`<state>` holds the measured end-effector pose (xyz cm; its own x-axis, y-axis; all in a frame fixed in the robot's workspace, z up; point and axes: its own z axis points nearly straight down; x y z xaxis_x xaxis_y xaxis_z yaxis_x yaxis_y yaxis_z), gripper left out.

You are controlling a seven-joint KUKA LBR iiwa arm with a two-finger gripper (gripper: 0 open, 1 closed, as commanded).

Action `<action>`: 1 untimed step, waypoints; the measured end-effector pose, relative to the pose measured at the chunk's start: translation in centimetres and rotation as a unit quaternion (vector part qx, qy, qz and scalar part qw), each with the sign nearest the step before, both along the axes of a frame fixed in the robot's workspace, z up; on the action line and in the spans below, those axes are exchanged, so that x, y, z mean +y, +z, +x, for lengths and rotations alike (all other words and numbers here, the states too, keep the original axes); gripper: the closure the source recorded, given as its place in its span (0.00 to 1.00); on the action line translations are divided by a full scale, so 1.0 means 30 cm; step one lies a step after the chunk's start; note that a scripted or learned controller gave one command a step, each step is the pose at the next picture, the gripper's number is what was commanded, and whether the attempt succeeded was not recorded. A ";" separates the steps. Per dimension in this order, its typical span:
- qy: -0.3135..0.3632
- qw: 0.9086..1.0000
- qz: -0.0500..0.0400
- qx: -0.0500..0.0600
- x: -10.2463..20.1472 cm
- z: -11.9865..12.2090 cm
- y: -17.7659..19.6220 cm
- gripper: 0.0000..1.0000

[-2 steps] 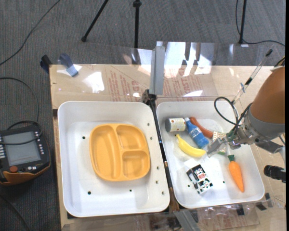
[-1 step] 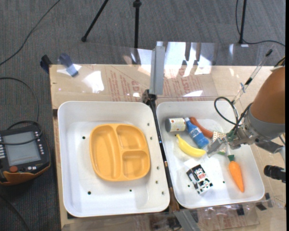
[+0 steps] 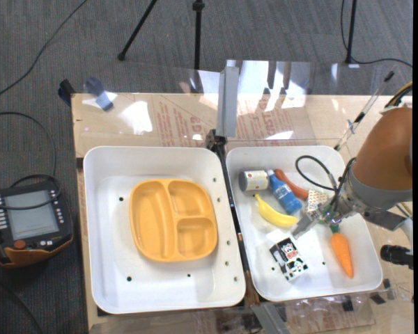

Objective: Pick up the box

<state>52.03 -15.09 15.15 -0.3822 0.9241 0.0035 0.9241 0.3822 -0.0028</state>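
Gripper (image 3: 319, 214) low in right bin (image 3: 254, 270), finger state unclear; box (image 3: 288, 257) just beside, nearer camera, apart

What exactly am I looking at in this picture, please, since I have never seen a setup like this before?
This is one picture from a fixed camera above a bench, looking down at a slant. The grey and orange shape at the right is a robot arm, moved by a program. Its gripper reaches down over the right white bin.

That bin holds a banana, a blue bottle, a small can, an orange carrot and a small black-and-white box, which the arm is meant to pick up. The box lies on the bin floor, apart from the gripper, so it is not held.

The left white bin holds a yellow divided plate. The device at far left is a handheld control pendant.
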 end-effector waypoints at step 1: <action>0.047 0.999 -0.001 -0.005 -0.078 0.183 -0.202 0.00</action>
